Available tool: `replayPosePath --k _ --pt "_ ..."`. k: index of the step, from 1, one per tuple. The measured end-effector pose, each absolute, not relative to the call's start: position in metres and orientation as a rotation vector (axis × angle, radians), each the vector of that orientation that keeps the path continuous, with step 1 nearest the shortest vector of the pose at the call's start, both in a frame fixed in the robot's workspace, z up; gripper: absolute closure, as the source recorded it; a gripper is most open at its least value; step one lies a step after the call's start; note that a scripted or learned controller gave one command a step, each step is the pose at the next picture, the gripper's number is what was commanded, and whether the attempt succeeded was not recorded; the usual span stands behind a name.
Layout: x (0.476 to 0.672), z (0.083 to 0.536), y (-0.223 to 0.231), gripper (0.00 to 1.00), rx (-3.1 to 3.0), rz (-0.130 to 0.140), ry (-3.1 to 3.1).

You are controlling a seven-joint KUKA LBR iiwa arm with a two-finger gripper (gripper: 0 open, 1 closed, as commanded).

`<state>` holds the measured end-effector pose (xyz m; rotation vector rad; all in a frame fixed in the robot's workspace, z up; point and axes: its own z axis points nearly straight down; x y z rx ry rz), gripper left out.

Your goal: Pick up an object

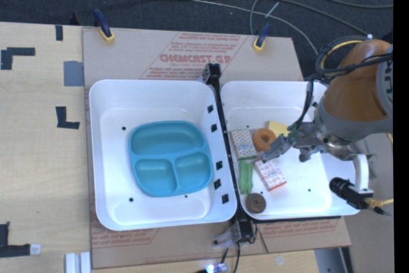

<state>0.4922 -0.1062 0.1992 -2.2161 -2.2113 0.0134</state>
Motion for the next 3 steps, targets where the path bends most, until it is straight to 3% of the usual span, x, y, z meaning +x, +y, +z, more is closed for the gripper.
replayPosePath --k 1,3 --pt "0.495 0.204 -0.106 0.0 -2.219 0.003 -2.221" --pt "0.506 0.1 -0.104 0.0 -2.216 0.007 -2.218"
